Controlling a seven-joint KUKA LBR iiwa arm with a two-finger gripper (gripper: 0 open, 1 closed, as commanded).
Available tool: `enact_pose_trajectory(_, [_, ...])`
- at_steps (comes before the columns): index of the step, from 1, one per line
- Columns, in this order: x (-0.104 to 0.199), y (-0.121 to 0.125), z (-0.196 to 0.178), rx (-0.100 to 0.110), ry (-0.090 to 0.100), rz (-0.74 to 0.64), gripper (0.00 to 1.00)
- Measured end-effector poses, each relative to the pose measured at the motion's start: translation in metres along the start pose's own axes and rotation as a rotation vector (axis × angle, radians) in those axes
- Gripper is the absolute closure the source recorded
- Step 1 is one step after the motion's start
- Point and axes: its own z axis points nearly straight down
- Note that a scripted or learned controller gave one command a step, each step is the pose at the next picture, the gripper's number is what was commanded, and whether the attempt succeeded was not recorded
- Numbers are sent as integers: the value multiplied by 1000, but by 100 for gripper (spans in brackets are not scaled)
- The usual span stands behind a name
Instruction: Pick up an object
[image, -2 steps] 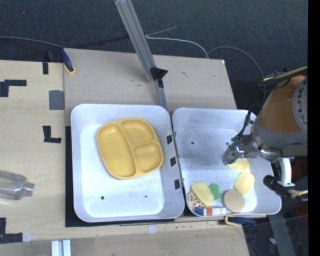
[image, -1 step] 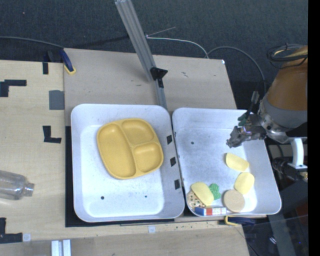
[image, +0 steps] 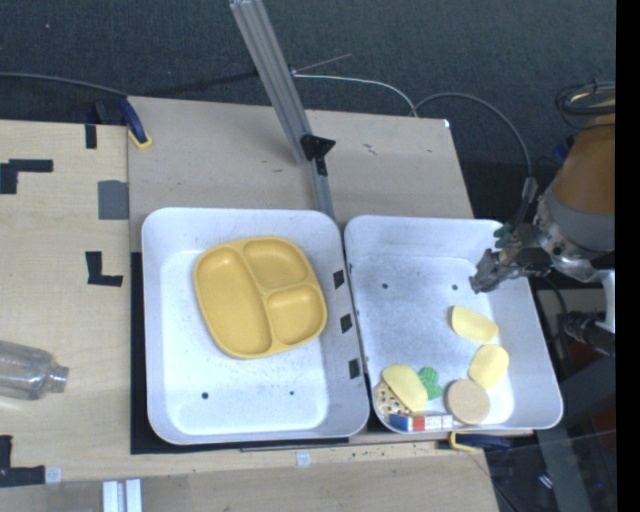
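Entry, pick task: nothing lifted at this moment, so the whole grasp was left for you to see through.

Pincer (image: 487, 277): hung at the upper right corner of the right bin (image: 400, 245), at about 2 o'clock from that bin's centre, with nothing visible between its tips. You could not tell whether it was spread or pressed together; it was too small and dark.

Candidate items, all in the right bin's lower right quarter:
- yellow oval piece (image: 473, 324), at 6 o'clock from the pincer and nearest to it, lying apart from the rest;
- second yellow piece (image: 489, 364), touching the tan round disc (image: 467, 401);
- yellow piece (image: 404, 387) beside a small green item (image: 429, 380), over a flat printed card (image: 420, 420) at the front wall.

Left bin (image: 160, 300): yellow divided plate (image: 260, 296), well apart from the pincer.

Worktop (image: 60, 200): clear bottle (image: 28, 370) at its 9 o'clock edge.

Obstruction, in my judgement: the clustered pieces crowded each other against the front wall; the lone oval stood free.
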Motion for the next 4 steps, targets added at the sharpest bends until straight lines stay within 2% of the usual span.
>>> enact_pose_trajectory(1, [-31, 2, -3, 0, -1, 1, 100])
enact_pose_trajectory(2, [-59, 21, 13, 2, -2, 2, 100])
enact_pose_trajectory(3, [-61, 20, -11, -1, 0, -1, 100])
enact_pose_trajectory(4, [-62, 8, 6, 3, -1, 1, 100])
